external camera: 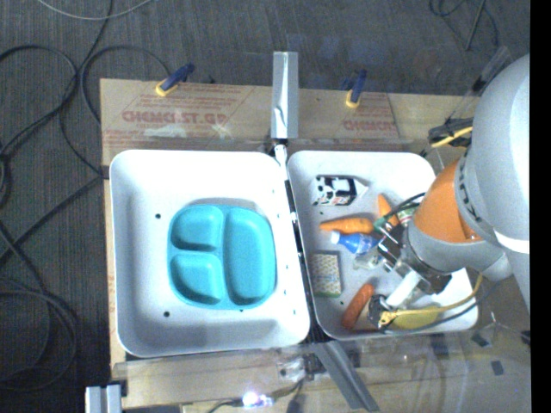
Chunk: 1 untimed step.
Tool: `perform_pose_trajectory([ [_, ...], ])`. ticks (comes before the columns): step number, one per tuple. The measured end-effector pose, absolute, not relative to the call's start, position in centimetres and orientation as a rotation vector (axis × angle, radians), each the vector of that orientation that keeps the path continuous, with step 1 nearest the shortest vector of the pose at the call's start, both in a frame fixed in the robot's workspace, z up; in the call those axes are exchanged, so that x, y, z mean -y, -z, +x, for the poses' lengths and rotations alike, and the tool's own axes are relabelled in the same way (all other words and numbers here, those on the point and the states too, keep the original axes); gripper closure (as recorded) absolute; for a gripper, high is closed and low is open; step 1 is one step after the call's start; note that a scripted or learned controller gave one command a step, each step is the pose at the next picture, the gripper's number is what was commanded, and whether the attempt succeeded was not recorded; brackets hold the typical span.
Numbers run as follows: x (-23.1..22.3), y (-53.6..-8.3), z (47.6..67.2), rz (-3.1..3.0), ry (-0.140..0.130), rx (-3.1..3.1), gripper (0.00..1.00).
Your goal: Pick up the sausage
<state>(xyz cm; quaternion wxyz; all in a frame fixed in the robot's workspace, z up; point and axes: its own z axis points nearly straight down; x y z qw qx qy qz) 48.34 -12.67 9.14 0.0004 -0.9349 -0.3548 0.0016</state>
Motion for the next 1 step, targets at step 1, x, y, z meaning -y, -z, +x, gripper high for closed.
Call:
perform_pose_trajectory([
  [1, 12.67, -9.98, 48.28, -2.935, -0.011, 1.116, 1.00],
])
